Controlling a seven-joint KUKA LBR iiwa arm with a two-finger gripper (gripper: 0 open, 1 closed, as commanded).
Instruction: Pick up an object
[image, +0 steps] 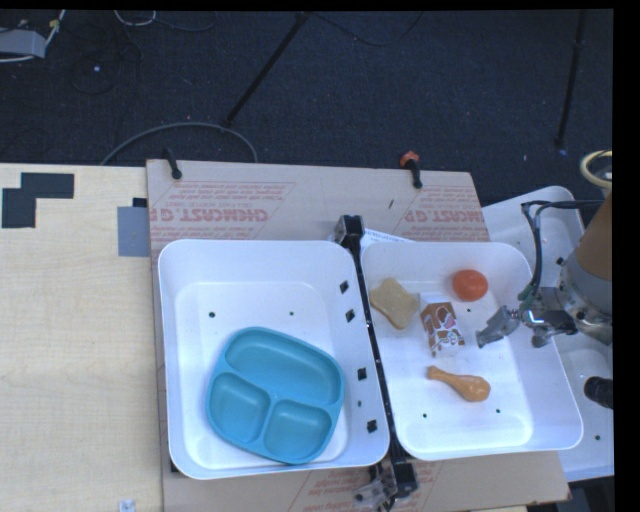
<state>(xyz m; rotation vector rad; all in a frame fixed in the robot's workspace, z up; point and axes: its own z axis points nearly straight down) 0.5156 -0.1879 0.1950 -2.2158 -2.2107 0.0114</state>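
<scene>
Right bin (545, 425) holds four small things; the gripper (503, 324) hangs over its right edge, about halfway along, tilted down toward the bin floor, nothing between the fingers. Jaw state: cannot tell at this resolution. Candidates: an orange ball (470, 284) near the far right corner, a tan sponge-like block (394, 302) near the divider side, a small brown-and-white carton (441, 327) mid-bin, and a toy drumstick (460, 383) just toward the near edge from the carton. All four lie apart from each other, none touching. Left bin (185, 300) carries a blue divided plate (275, 393) toward its near edge, wide and flat, poor fit for a two-finger pinch. Judgement: the carton is the closest thing to the gripper and looks the best bet; likely light, stiff enough, flat sides give parallel faces to close across its short width. The ball looks smooth and round, so it probably rolls or squirts out unless taken dead centre. The block likely compresses, forgiving grip, pinch across the narrow side. The drumstick looks like hard, light plastic; take the thick end, as the thin neck could slip or pivot. Everything here reads as light, nothing fragile, so grip force is not the worry; centring is.
</scene>
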